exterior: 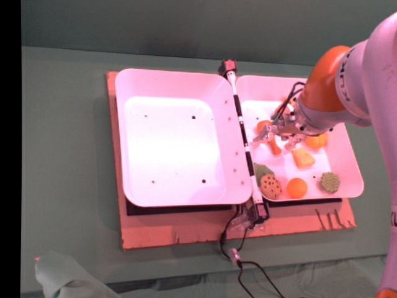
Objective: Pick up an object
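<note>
Jaws over orange toy (271, 143)

The grey KUKA arm (378, 73) sweeps in from the right, its orange band (327, 79) bright above the wrist. The wrist angles down and to the left, and the gripper (271, 134) hangs low at the arm's end, its tip pointing left.

You see strong overhead light with a pink cast. Glare washes out the floor of the left bin (167, 138) and most of the right bin (347, 166). Shadows are short and soft. Detail is slightly blurred throughout; small items lack crisp edges.
</note>
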You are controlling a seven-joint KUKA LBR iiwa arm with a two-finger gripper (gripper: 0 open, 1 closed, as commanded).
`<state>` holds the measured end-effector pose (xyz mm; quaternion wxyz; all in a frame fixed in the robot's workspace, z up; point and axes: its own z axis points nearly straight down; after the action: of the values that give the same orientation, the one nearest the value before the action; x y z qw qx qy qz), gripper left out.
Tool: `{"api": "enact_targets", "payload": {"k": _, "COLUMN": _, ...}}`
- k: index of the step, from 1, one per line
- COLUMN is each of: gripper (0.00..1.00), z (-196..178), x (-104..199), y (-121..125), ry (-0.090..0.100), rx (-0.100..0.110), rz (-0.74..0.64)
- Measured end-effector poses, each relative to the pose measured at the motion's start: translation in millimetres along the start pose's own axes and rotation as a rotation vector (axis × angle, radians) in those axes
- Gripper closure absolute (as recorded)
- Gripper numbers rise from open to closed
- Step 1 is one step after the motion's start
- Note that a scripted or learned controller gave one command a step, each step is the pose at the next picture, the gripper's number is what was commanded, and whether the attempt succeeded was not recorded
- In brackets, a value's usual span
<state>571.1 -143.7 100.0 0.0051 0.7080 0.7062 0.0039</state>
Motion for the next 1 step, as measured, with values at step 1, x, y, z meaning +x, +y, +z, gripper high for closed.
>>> {"api": "enact_targets", "payload": {"k": 1, "gripper": 1.00, "z": -15.0, "x": -2.8, "y": 4.4, "ry": -0.009, "rx": -0.020, "rz": 0.004}}
